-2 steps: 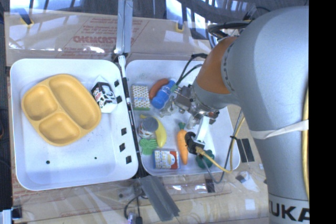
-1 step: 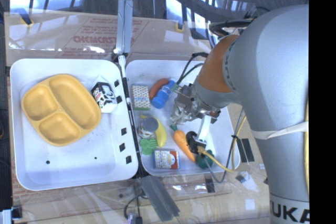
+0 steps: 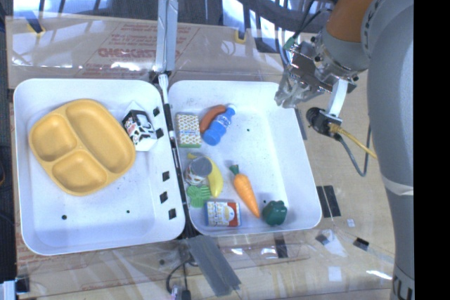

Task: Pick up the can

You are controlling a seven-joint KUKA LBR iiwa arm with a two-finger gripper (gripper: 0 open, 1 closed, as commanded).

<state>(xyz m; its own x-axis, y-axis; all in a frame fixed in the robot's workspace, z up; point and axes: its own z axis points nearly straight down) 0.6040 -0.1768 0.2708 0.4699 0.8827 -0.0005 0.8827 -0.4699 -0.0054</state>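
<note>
Grey-and-orange KUKA arm (image 3: 383, 24) reaches in from the right, its metal pincer (image 3: 290, 98) poised over the upper right rim of the right-hand shallow white bin (image 3: 274, 144); how far the pincer is open cannot be told from this angle, and nothing is seen held in it.

The small can with a red-and-white printed label (image 3: 223, 213) lies on its side near the bin's front edge, well apart from the pincer, between a green bell pepper (image 3: 275, 212) on its right and the bin's left wall. Just above it lie an orange carrot with a green top (image 3: 245, 192), a yellow banana-shaped piece (image 3: 215, 181) and a grey round lid-like object (image 3: 200, 168). Farther back are a small green-and-white patterned box (image 3: 188, 130), a blue plastic bottle (image 3: 219, 126) and an orange sausage-shaped toy (image 3: 211, 117) touching the bottle.

On the worktop, the left-hand white bin (image 3: 42, 221) holds a yellow 3-compartment plastic plate (image 3: 81, 145) and, just beside the plate's right edge, a black-and-white carton (image 3: 140, 128).
</note>
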